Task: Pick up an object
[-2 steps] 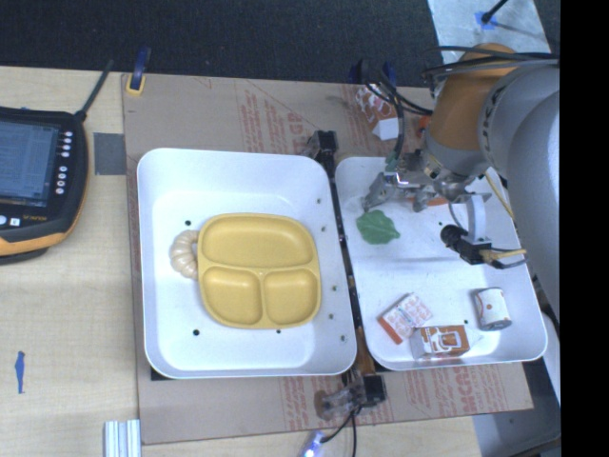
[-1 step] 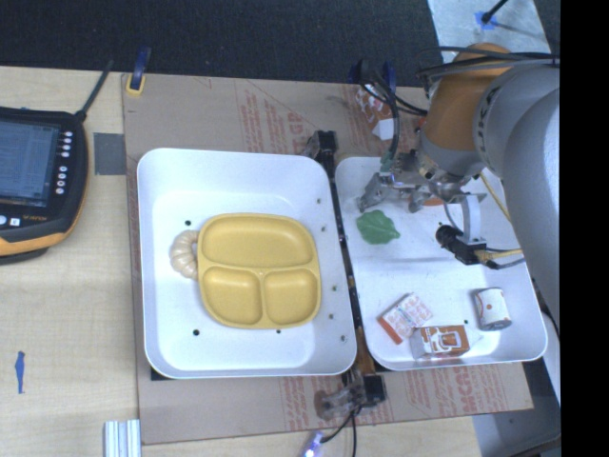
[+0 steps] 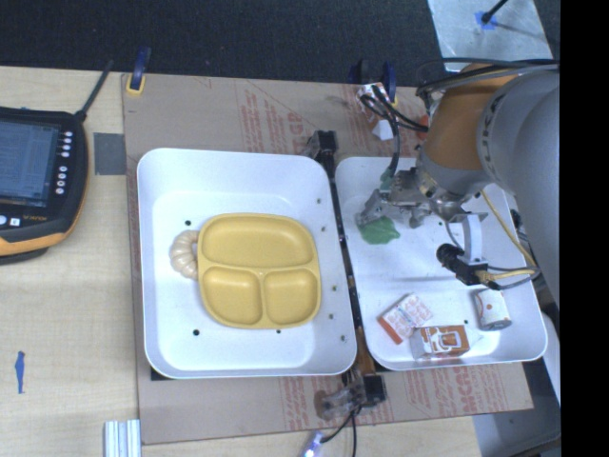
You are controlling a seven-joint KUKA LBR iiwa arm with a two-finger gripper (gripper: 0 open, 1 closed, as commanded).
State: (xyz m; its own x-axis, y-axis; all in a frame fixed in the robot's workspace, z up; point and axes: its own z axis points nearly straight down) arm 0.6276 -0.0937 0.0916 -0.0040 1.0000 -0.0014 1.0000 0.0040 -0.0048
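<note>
**Gripper lowered over a green object in the right bin**

The gripper (image 3: 388, 209) is seen low in the right bin (image 3: 533, 350), near its upper left corner, directly over a small green object (image 3: 379, 230) — the object lies just at the fingertips, but whether it is clasped between them cannot be told, nor whether the fingers are parted or closed. Near the front of the same bin, a red-and-white packet (image 3: 405, 317), an orange-brown packet (image 3: 444, 341) and a small white cylinder (image 3: 491, 308) are found. In the left bin (image 3: 162, 350), a yellow compartment tray (image 3: 258, 269) is laid, with a beige item (image 3: 183, 252) touching its left edge. A teach pendant (image 3: 38, 181) rests on the surface at far left.
</note>
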